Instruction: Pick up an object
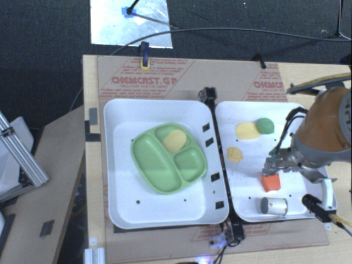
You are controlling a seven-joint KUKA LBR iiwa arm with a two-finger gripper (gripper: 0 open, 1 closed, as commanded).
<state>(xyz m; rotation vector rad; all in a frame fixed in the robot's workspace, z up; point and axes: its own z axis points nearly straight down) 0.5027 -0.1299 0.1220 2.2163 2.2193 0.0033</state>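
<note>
backing board (165,73) | "CHEMCAST GP" printed red, repeated top right

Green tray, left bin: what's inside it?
One yellow piece lies in a compartment of the green tray; the other compartments look bare. What's under the tray is covered.

A small orange block (270,182) lies flat in the right bin (250,157), directly under the pincer (273,166).

The left shallow white bin (118,202) holds a green divided plastic plate (159,166) with a pale yellow lump (175,140) in its far compartment. The right shallow white bin (247,210) holds a yellow lump (247,130), a green ball (265,125), a small yellow piece (234,154), an orange block (270,182) and a grey-and-silver cylinder (274,205). The gripper (273,166) hangs just above the orange block.
</note>
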